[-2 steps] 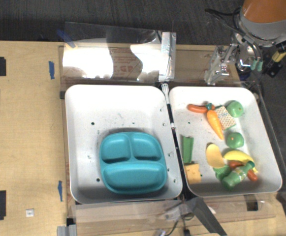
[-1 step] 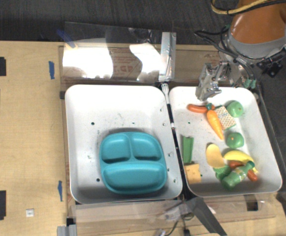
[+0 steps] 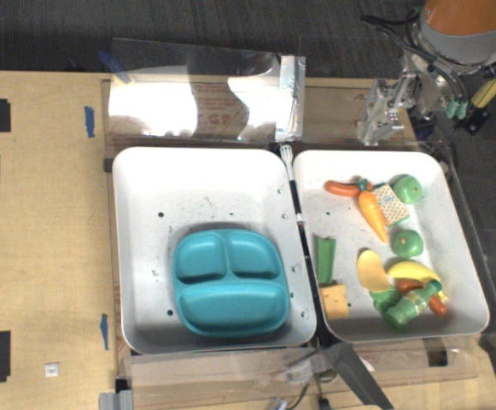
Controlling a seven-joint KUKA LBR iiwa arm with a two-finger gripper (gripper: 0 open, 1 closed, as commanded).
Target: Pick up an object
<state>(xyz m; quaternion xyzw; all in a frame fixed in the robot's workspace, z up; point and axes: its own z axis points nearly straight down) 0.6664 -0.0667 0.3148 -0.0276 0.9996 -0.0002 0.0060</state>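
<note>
My gripper [image 3: 386, 120] hangs above the bench just beyond the far edge of the right bin [image 3: 465, 254], open with nothing between its fingers. In that bin lie several toy foods: an orange carrot [image 3: 372, 215], a red-orange pepper [image 3: 342, 189], two green round fruits [image 3: 407, 188] [image 3: 408, 243], a yellow banana [image 3: 412, 272], a pale yellow piece [image 3: 371, 270], a green stick [image 3: 325, 258] and a yellow block [image 3: 335, 301]. All of them lie nearer the camera than the gripper.
The left bin [image 3: 145, 195] holds a teal divided plate [image 3: 230, 280] in its near half. A clear plastic sheet [image 3: 205, 101] and a metal bracket [image 3: 290, 96] stand behind the bins. Cables [image 3: 465, 101] hang off the wrist at the top right.
</note>
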